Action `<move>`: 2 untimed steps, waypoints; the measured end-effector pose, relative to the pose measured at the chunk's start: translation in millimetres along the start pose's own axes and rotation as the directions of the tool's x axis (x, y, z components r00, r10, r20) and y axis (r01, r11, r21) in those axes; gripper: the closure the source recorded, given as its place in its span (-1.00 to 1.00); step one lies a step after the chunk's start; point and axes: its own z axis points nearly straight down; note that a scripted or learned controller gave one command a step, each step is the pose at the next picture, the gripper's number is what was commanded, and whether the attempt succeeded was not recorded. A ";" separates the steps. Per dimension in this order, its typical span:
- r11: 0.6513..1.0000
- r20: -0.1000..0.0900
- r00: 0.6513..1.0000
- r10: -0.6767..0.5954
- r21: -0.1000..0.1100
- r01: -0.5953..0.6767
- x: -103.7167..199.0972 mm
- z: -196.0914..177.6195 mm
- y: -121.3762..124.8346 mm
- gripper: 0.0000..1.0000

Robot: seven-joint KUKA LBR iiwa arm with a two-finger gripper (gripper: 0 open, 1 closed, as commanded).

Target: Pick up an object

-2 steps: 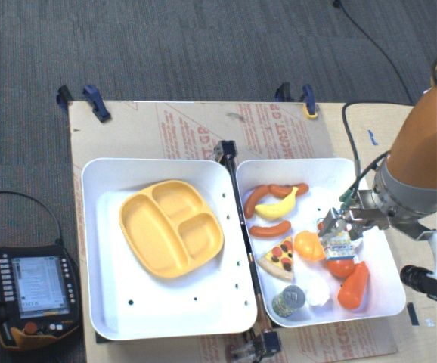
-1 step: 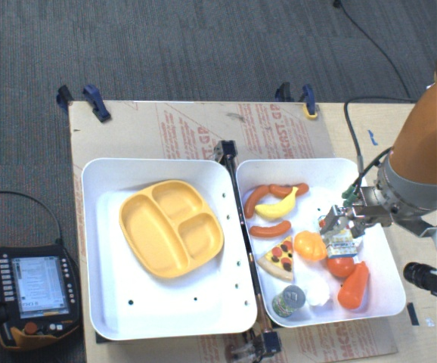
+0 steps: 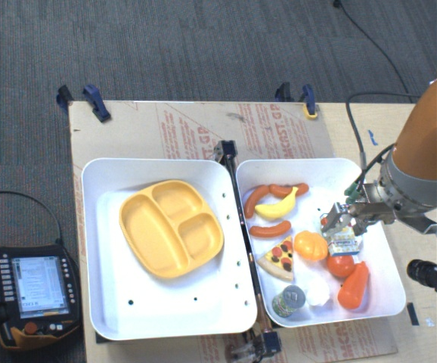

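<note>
Your gripper (image 3: pixel 342 231) hangs over the right bin (image 3: pixel 375 293), and you cannot tell its state from this angle. Directly beneath it lie a tomato (image 3: pixel 341 265), an orange toy fruit (image 3: pixel 310 246) just left, and a carrot (image 3: pixel 353 286) below.

One fixed camera looks down, seemingly slanted, over both bins (image 3: pixel 90 203).

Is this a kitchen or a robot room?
Probably a robot lab, not a kitchen: a robot arm reaches over white bins clamped to a board, the food looks like toys, and a control pendant lies nearby.
</note>
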 end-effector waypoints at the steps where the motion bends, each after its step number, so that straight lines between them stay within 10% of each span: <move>1: 1.000 0.000 1.000 -0.006 0.003 0.006 0.1 -8.5 0.4 1.00; 2: 1.000 0.002 1.000 0.010 -0.007 -0.010 50.2 27.2 -7.0 1.00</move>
